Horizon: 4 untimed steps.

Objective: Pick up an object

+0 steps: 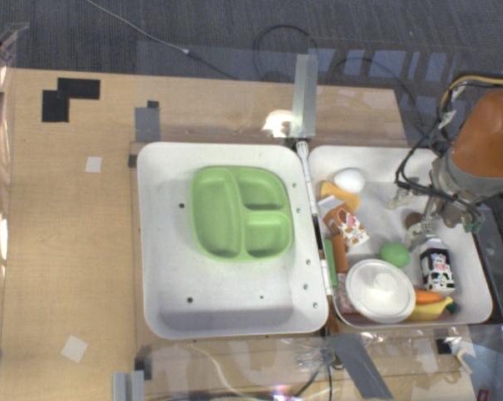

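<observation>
Gripper (442, 220) sits low over right bin (482, 303), near its right wall; jaw state: cannot tell, wrist and cables block them. Likely target, by judgement: small black-and-white bottle (436, 267), just below gripper, w/ green ball (394, 254) to its left and carrot (428, 297) and banana (430, 310) crowding its lower end. Bottle appears to stand, cap toward gripper; long axis approx. up-down in view. Recommend: center over the cap, close across the narrow width, lift straight up to avoid dragging neighbours. Green divided plate (240, 212) lies in left bin (164, 307), well apart.
</observation>
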Motion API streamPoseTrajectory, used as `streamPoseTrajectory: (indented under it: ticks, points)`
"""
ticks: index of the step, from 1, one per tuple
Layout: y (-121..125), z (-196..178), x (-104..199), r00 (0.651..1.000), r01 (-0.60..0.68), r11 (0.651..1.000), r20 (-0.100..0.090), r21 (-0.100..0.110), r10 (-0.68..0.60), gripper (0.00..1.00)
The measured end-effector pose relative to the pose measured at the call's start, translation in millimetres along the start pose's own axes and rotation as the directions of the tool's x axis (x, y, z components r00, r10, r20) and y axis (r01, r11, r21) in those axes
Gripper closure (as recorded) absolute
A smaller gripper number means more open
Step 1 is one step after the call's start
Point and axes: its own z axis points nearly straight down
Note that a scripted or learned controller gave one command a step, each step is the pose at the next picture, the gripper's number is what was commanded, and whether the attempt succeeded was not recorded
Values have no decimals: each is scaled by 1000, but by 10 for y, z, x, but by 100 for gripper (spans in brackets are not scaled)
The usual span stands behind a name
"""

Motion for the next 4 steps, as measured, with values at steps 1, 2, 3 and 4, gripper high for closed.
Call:
streamPoseTrajectory:
  ticks: [1,2,3,4]
  points:
    - [16,-11,359,989,-145,989,1,1,145,0]
    - [1197,-36,523,937,-348,937,12,3,348,0]
    - [625,-347,557,981,-193,981,-1,0,193,0]
    - [1038,-10,-101,995,-99,995,2,-1,99,0]
